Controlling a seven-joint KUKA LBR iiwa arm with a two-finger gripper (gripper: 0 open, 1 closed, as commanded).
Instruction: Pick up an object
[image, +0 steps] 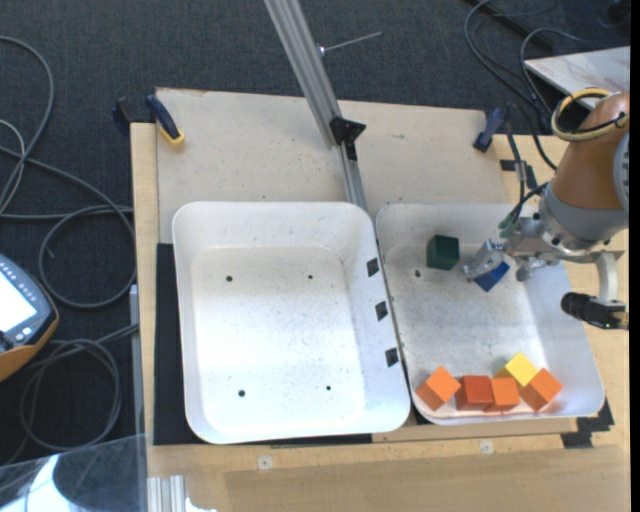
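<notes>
Six small blocks lie in the right bin (560, 330): one green block (442, 251) near the far wall, one blue block (489, 274) just beside it, and four along the near wall, three orange (478, 390) and one yellow (521, 367). The gripper (497, 262) sits at the blue block; whether it grasps it I cannot tell. These blocks look light, rigid and smooth-faced, best pinched across two flat opposite sides. The left bin (190, 300) adjoins.

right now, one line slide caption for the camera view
Grey KUKA arm's gripper low beside a dark green cube in the right white bin.
</notes>
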